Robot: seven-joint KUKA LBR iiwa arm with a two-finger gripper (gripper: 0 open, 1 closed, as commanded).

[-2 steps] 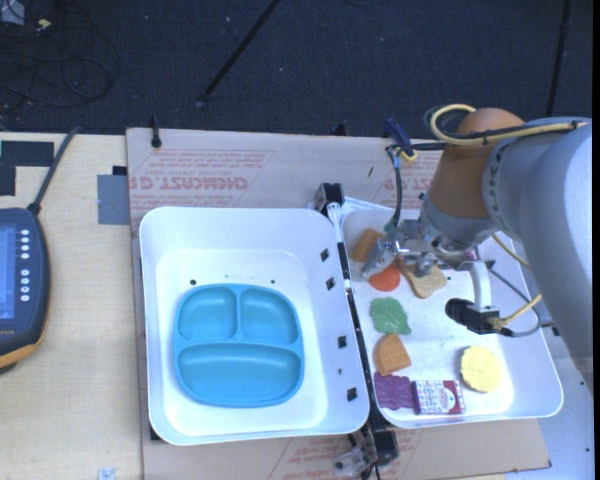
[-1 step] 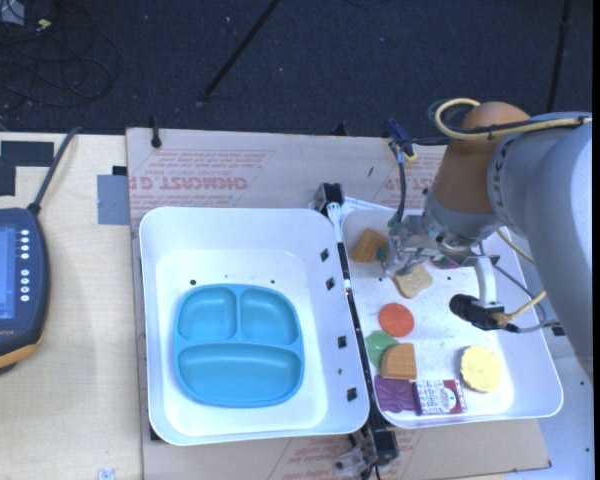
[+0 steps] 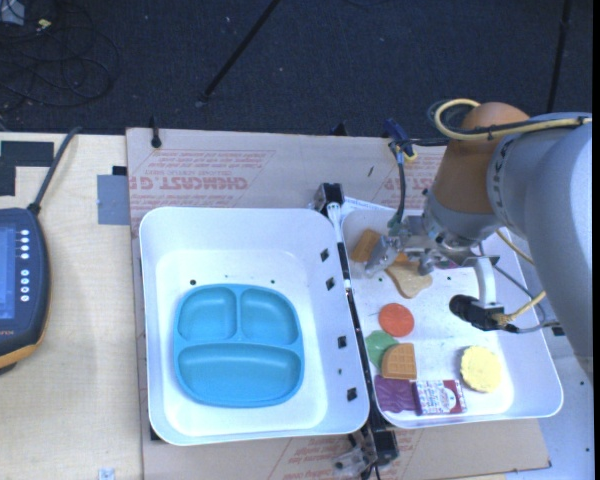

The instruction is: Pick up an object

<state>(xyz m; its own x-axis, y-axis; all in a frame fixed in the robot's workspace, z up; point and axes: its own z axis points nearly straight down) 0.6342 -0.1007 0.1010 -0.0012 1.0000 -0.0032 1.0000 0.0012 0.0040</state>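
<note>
The tool (image 3: pixel 408 255) hangs just above the tan cookie (image 3: pixel 412 282). I cannot tell its state. It could slip, because the cookie is flat.

We see even, fairly bright light from overhead on the two white bins (image 3: pixel 155 268), which glare slightly and lose surface detail. Shadows are soft and short. The floor (image 3: pixel 230 48) behind falls into dimness. The arm (image 3: pixel 550 198) looms close and perhaps slightly blurred; small toys look soft, with mild colour noise throughout.
</note>
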